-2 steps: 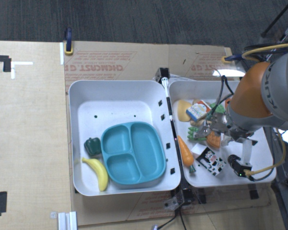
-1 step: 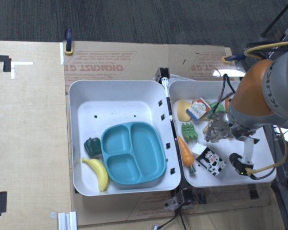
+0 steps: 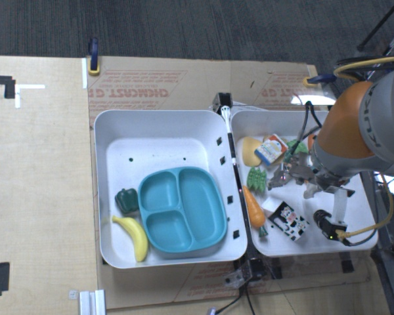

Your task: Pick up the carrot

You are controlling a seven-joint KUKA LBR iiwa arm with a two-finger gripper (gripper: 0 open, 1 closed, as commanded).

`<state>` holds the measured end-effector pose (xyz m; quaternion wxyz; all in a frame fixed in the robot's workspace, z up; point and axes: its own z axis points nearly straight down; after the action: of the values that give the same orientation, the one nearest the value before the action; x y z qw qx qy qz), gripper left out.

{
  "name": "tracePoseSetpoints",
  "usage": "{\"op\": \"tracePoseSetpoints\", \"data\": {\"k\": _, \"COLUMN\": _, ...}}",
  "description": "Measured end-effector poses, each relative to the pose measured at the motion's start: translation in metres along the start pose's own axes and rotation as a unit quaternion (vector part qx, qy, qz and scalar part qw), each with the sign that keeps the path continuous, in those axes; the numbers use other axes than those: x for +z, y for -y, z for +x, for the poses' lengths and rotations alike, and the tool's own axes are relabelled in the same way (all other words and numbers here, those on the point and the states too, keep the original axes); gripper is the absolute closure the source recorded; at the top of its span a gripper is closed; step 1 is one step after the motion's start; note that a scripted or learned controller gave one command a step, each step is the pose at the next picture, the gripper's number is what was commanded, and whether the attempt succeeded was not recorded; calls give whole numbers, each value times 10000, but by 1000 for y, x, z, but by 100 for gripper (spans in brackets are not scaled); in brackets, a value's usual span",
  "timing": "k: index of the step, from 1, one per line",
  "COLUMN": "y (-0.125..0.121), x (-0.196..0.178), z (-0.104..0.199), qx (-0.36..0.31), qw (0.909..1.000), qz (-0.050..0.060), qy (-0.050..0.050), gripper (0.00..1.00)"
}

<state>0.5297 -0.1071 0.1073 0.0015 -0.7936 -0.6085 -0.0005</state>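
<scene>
lying against the left wall of the right bin (image 3: pixel 354 241), the carrot (image 3: pixel 253 207) sits just beside a green leafy toy (image 3: pixel 257 178). claw (image 3: pixel 284 174) hovers near; cannot tell its opening. risks: clipping the wall, or snagging the leafy toy instead.

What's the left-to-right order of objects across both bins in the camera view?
Green pepper → banana → teal divided plate → carrot → black-and-white cow-print item. The cluster near the gripper overlaps too much to place in order.
</scene>
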Motion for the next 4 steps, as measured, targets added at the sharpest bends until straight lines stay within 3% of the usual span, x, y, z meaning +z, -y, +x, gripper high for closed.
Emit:
{"op": "tracePoseSetpoints", "data": {"k": 1, "y": -90, "x": -84, "z": 116, "qx": 519, "qw": 9987, "qz": -2, "qy": 26, "gripper": 0}}
{"op": "tracePoseSetpoints", "data": {"k": 2, "y": -47, "x": -83, "z": 92, "qx": -499, "qw": 9987, "qz": 20, "qy": 31, "gripper": 0}}
{"op": "tracePoseSetpoints", "data": {"k": 3, "y": -24, "x": -83, "z": 103, "qx": -187, "qw": 9998, "qz": 20, "qy": 23, "gripper": 0}}
{"op": "tracePoseSetpoints", "data": {"k": 4, "y": -24, "x": -83, "z": 103, "qx": -187, "qw": 9998, "qz": 19, "qy": 26, "gripper": 0}}
